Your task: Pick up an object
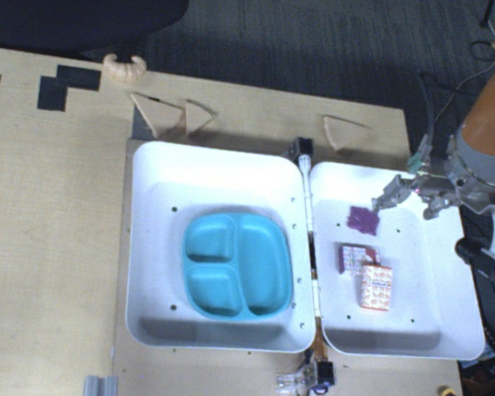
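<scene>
The jaws (409,198) hang spread apart over the upper right part of the right bin (444,329), gripping nothing. A small purple object (364,220) lies on the bin floor just below and left of them, apart from the fingers. Nearer the front lie a dark red packet (350,258) and a patterned box (376,287), touching. The left bin (153,227) holds a blue divided tray (237,265).

The tray (239,266) lies in the left bin (153,227). Right of the tray, in the right bin (444,329), lie a scrap (363,220) farthest back, a packet (352,259) nearer, and a box (375,288) touching the packet, nearest the front.
</scene>
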Robot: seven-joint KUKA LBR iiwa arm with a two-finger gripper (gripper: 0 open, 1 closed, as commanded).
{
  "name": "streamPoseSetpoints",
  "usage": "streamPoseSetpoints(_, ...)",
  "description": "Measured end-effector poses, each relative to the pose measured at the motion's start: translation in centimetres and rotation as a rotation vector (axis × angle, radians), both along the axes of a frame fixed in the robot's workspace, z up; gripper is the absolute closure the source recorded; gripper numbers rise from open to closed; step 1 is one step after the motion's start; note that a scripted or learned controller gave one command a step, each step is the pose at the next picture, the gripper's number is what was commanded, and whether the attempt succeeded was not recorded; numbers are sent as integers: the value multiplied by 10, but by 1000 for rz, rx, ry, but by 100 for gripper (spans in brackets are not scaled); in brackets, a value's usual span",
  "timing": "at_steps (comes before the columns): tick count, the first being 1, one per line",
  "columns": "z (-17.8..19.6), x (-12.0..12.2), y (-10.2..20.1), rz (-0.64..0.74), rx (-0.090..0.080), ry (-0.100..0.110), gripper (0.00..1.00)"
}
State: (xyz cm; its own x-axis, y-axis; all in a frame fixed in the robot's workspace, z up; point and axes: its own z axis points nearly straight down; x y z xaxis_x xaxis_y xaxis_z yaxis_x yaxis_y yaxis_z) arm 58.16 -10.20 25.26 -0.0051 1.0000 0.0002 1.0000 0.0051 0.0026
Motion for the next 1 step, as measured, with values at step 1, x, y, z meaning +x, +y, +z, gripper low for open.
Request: streamPoseSetpoints(1,-155,-55,-44,-3,-3,-10,0)
